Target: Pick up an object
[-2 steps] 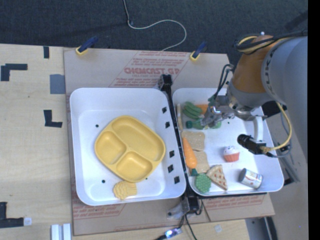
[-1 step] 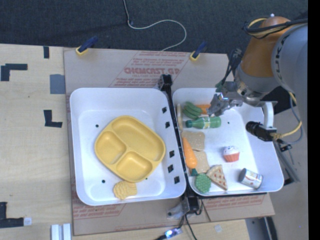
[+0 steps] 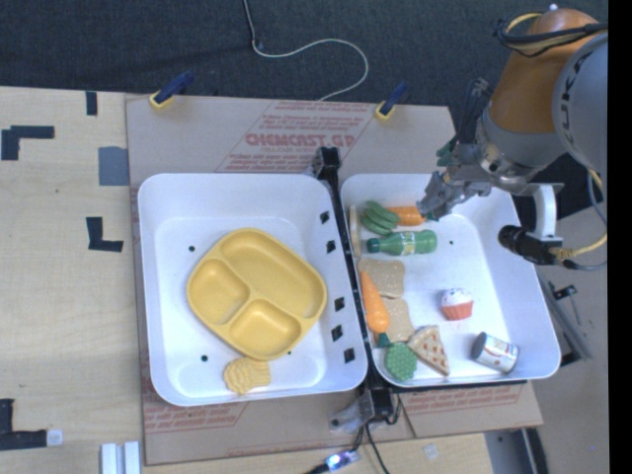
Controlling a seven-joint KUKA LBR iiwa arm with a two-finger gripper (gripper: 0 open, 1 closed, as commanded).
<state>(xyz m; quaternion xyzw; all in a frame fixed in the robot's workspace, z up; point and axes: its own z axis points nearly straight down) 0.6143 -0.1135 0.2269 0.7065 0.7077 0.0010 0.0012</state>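
The pincer (image 3: pixel 435 203) is seen low over the right bin's (image 3: pixel 513 294) upper part, just beside a small carrot (image 3: pixel 406 214) and green bottle (image 3: pixel 405 243); its grip cannot be told.

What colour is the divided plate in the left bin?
Yellow; the plate shows plainly in the camera view.

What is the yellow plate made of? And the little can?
The yellow plate looks like smooth plastic: one even colour, soft shine, moulded sections. The little can looks like metal, silvery with bright glints, though it could be a plastic toy.
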